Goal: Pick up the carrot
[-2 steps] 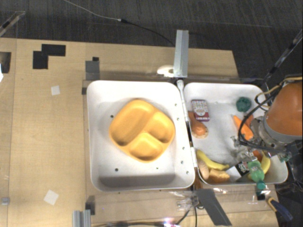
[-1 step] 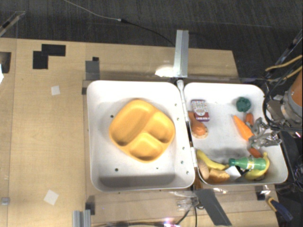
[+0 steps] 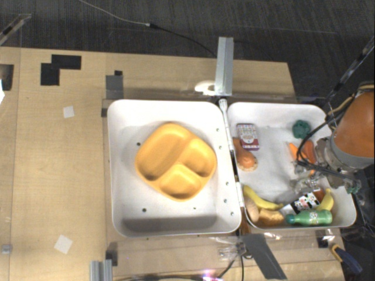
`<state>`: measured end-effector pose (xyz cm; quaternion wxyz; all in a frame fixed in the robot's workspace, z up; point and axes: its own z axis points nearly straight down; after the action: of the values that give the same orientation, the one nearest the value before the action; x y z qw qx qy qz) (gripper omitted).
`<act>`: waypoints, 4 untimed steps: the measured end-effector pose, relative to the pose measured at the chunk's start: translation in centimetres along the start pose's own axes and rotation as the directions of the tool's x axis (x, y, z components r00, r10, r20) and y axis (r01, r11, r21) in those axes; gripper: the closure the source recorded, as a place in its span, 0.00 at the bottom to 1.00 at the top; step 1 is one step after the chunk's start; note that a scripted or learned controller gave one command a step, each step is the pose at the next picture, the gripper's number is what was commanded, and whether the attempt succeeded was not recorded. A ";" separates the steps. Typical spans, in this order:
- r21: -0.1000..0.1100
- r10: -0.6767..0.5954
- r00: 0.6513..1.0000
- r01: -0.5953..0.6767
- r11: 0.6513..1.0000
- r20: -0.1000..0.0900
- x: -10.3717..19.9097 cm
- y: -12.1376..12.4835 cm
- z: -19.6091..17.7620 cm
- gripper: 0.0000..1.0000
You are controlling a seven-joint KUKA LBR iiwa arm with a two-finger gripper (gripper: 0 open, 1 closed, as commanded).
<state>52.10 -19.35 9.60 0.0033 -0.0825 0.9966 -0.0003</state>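
Observation:
The carrot [image 3: 292,150] is a thin orange piece in the right bin [image 3: 275,113], near its right side. Only its upper end shows; the rest runs under black cables and the wrist. My gripper [image 3: 306,184] hangs low over the bin just below and to the right of that carrot end, under the arm's orange band [image 3: 355,127]. The gripper's metal parts blur into the clutter beneath it, and nothing can be made out held in it.
The right bin also holds a green round piece [image 3: 301,127], a pink can [image 3: 248,135], an orange fruit [image 3: 248,160], a banana [image 3: 261,199], a green bottle [image 3: 309,218] and a black-and-white toy [image 3: 304,202]. A yellow divided plate [image 3: 176,160] lies in the left bin [image 3: 120,174].

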 end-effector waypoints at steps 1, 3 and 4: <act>0.002 -0.001 1.000 0.001 1.000 0.006 -0.2 0.0 -0.1 0.00; 0.006 -0.062 0.998 0.062 0.998 0.012 -3.5 0.5 -0.7 1.00; 0.002 -0.218 0.976 0.218 0.976 0.004 -1.8 5.8 -6.3 1.00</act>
<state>52.87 -13.32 15.87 0.0054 -0.1915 0.9815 -0.0012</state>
